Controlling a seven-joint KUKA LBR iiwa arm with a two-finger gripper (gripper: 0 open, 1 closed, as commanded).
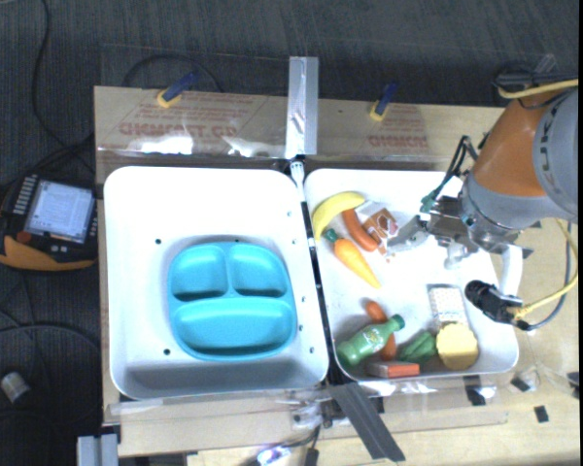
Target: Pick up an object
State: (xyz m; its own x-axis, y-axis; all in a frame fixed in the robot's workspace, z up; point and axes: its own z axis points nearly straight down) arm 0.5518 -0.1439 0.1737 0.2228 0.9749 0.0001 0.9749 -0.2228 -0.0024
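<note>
Brown board covers the table point(223, 124), and the two white bins sit on it side by side. The left bin point(136, 260), well away from the fingers point(402, 240), carries a blue divided plate point(233, 297). The right bin point(408, 184) holds all the loose things, and the grey and orange arm point(520, 168) reaches into it from the right.

The fingers hang over the upper middle of this bin. The angle hides how far open they are, and I cannot tell whether anything sits between them.

A small brown-and-white packet point(379, 223) lies just beside the tips. It looks the likeliest pick, being light and stiff-sided, and is probably best pinched across its short flat faces. A yellow banana point(333, 209) curves just beyond the packet. An orange carrot point(357, 262) lies beside the tips and a little towards the camera. Both look like smooth toy plastic, light and rounded, so they may roll or slip unless taken across the middle.

Further towards the camera lies a green bottle point(368, 339) with a yellow label. Nearer the arm are a yellow block point(457, 346) and a white carton point(445, 304). The bottle is round and slick, and the block looks the easier grip.

Red lettering runs along the board behind the bins under clear film. It is too faint to read, and so is the print on the carton, the packet and the bottle label.
</note>
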